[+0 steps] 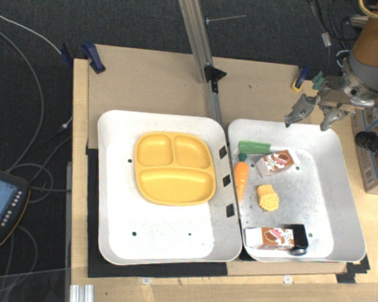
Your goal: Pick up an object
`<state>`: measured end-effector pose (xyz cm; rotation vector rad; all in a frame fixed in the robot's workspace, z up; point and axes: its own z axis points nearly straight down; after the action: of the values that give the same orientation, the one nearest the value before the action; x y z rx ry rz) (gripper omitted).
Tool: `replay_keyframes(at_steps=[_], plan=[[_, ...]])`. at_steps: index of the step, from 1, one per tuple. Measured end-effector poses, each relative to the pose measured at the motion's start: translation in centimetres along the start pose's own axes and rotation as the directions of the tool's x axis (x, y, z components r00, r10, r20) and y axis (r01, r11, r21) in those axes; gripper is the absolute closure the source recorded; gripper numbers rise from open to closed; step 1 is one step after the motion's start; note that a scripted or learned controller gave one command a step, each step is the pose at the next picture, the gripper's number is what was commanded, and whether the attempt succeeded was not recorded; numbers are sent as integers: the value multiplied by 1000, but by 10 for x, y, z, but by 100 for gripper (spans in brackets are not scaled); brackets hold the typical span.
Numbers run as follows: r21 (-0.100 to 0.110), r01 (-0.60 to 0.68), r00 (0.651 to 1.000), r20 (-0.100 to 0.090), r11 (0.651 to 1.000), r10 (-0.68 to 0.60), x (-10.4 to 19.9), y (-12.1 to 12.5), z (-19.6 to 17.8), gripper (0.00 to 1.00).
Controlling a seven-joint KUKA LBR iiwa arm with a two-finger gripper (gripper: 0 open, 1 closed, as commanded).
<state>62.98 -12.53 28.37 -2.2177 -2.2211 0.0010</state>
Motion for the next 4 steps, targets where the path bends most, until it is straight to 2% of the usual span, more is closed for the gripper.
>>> replay_keyframes(at_steps=[1,3,4], plan=[[0,0,1000,0,1000,0,0,0,0,0],[7,-1,1000,-1,1000,1,5,-9,118,0],[-7,-2,1000,4,1000,2,-5,-11,161,0]])
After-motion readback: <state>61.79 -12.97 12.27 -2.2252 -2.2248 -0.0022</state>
